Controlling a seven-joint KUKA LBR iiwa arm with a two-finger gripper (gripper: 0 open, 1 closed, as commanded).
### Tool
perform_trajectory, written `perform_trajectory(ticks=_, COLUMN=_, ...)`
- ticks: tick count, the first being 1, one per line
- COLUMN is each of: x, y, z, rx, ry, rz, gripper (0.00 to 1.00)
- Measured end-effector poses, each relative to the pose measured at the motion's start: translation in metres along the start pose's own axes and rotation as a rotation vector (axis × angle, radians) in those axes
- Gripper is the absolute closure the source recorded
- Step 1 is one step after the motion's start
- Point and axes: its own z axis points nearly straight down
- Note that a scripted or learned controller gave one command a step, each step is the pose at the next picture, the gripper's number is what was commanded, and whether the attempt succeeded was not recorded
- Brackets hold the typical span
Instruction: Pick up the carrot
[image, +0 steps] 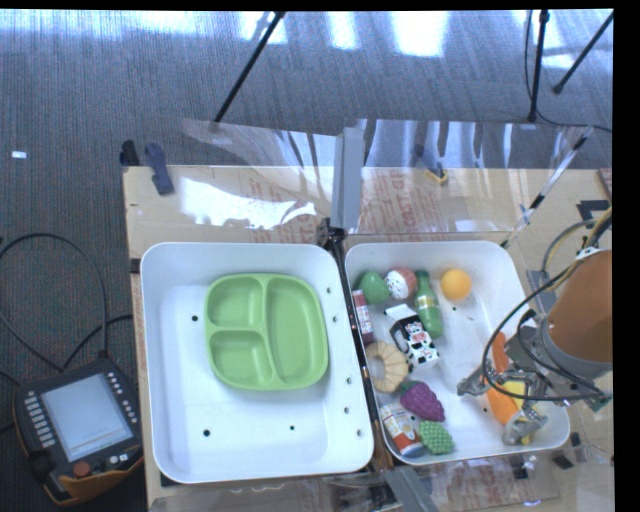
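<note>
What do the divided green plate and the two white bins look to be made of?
Divided green plate: probably moulded plastic, matte to satin; even colour, rounded compartment ridges. Shallow white left bin and right bin: likely thin formed plastic, smooth and slightly glossy; rounded corners and soft light reflections, though metal cannot be ruled out.

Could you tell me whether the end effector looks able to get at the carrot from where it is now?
Probably yes: the end effector hangs right over the carrot in the right bin, with nothing between them.
</note>
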Motion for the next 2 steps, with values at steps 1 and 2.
perform_trajectory(ticks=1, x=-0.0029, y=0.0014, z=-0.0093, rx=-0.002, ry=-0.002, rz=-0.004, gripper=1.0)
perform_trajectory(ticks=2, x=-0.0029, y=0.0016, z=-0.009, rx=-0.002, ry=-0.002, rz=-0.004, gripper=0.0)
